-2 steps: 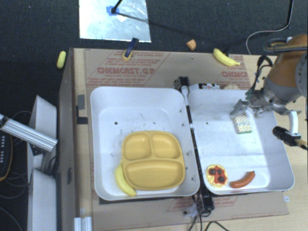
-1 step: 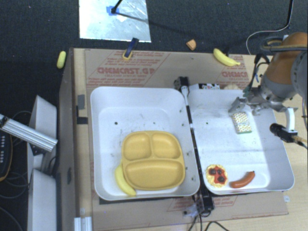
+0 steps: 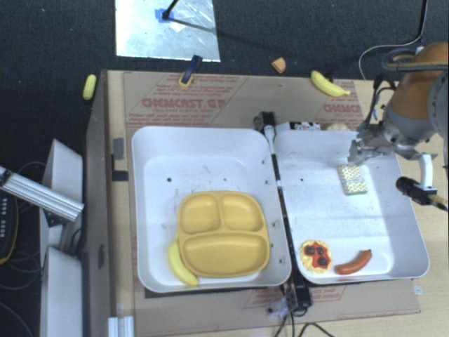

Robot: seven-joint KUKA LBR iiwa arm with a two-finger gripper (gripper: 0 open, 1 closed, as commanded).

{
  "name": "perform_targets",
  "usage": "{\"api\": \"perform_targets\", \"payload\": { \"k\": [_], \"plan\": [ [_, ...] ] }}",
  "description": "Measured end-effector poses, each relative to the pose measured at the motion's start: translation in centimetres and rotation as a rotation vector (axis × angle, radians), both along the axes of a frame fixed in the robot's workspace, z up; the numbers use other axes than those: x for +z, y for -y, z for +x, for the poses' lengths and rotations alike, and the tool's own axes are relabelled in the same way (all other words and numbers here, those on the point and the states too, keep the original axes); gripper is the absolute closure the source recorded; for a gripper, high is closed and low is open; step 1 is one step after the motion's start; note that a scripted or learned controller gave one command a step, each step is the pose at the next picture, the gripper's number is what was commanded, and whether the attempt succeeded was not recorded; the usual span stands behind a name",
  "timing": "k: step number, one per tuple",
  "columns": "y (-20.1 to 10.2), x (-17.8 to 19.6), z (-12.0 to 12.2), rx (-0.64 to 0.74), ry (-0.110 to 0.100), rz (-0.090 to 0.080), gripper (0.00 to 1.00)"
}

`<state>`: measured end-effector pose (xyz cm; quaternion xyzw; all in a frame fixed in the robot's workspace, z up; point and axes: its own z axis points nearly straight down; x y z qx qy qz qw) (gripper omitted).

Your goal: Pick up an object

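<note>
The right bin (image 3: 393, 220) holds a small pale sponge-like block with green dots (image 3: 353, 179), a toy pizza slice (image 3: 316, 255) and a toy sausage (image 3: 353, 262). My gripper (image 3: 357, 153) hangs over the bin's upper right part, just above the far end of the block and close to it. Nothing shows between it and the block. The grey arm with its orange band (image 3: 414, 90) comes in from the right.
The left bin (image 3: 161, 153) holds a yellow divided tray (image 3: 223, 232) with a toy banana (image 3: 179, 264) beside it. Outside the bins lie another banana (image 3: 328, 84), an orange piece (image 3: 279, 64) and a yellow piece (image 3: 89, 86).
</note>
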<state>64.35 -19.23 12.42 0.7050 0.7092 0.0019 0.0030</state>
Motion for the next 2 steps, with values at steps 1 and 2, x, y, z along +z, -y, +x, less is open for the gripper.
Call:
{"api": "perform_targets", "payload": {
  "k": [1,2],
  "plan": [
    [0.0,0.0,0.0,0.000,0.000,0.000,0.00],
    [-1.9,3.5,0.9,-0.001,-0.002,0.001,0.00]
  ]
}}
